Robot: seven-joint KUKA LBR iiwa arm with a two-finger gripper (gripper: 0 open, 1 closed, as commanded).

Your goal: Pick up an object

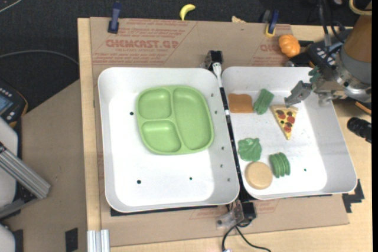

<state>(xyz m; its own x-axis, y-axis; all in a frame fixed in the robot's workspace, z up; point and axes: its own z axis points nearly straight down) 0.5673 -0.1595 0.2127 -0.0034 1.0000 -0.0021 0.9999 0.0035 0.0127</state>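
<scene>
Cardboard-topped bench carries two white bins, and in the right bin (331,144) we see our gripper (299,93) spread and empty just above the pizza slice (286,121), whose flat, thin shape could let our fingertips skid off.

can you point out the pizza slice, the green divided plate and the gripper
pizza slice (286,120): camera view, middle of its topped face
green divided plate (175,120): camera view, ridge where its compartments meet
gripper (297,95): camera view, tip above the right bin
</scene>
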